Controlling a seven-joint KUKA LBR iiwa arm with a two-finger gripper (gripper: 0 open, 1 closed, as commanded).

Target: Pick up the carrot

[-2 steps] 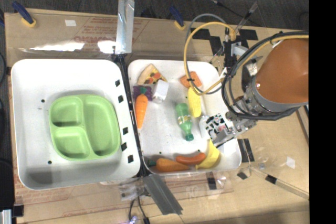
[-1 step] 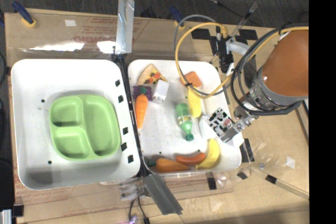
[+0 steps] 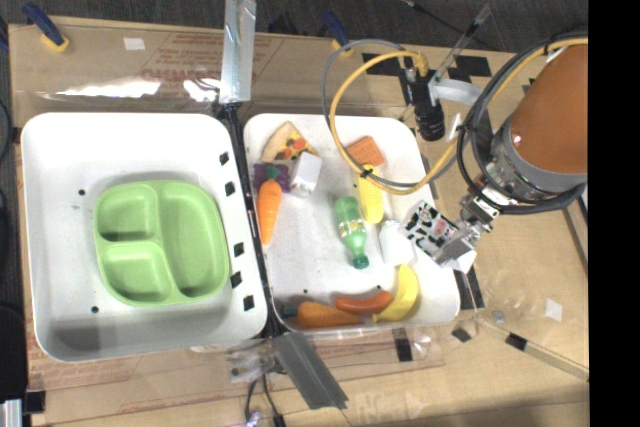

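Nothing of the pick is done yet, as far as I can judge. My gripper [image 3: 447,240] hangs over the right rim of the right bin [image 3: 430,170], and at this slant I cannot tell how wide it stands; nothing shows in its grasp. Just beside it lie a banana [image 3: 405,293] and a green bottle [image 3: 351,228]. The carrot [image 3: 269,212] rests untouched across the bin, against its left wall, below a purple toy [image 3: 271,175]. Reaching over, closing and lifting all remain. The green divided plate [image 3: 160,240] sits in the left bin [image 3: 60,140].
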